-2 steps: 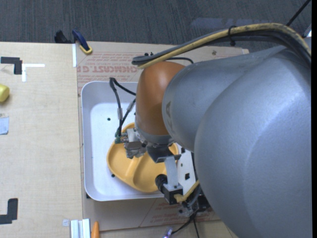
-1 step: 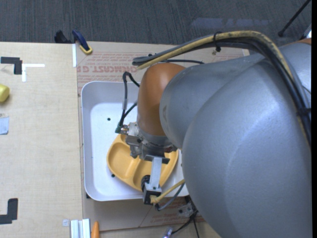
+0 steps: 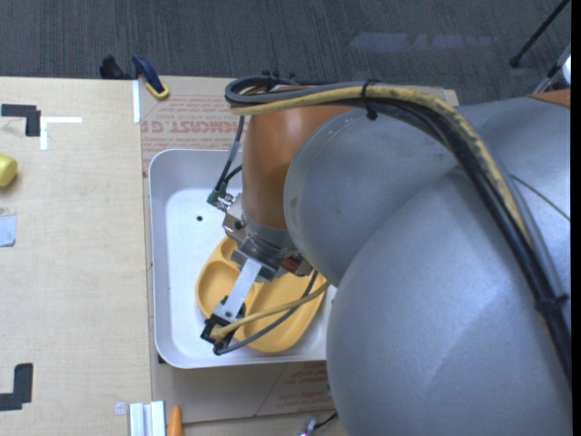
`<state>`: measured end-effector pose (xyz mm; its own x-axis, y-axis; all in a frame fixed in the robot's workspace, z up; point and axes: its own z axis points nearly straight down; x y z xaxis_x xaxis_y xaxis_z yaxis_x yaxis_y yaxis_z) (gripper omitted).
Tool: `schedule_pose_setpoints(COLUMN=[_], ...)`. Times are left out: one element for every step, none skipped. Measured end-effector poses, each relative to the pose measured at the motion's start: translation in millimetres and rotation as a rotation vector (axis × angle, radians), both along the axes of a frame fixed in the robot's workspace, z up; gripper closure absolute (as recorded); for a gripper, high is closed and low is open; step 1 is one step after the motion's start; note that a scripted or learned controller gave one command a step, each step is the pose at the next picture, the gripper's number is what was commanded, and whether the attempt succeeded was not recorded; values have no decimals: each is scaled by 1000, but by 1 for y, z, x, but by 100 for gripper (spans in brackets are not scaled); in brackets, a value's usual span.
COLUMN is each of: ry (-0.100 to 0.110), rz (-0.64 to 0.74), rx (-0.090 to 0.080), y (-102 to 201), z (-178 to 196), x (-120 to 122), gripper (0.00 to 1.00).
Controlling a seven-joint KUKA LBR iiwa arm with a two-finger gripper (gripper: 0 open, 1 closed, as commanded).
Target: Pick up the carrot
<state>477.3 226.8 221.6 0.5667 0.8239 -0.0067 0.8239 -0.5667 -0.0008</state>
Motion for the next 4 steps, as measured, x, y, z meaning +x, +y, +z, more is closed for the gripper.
schedule_pose_setpoints(ry=[0,-6,-6,-21], rz=[-293,-743,-765,-566], rx=[-1,0,0,14], y=[-16,1,0,1], z=[-14,-23,-38,-119], x=[-1,0,28,7], gripper=[100,100,100,100])
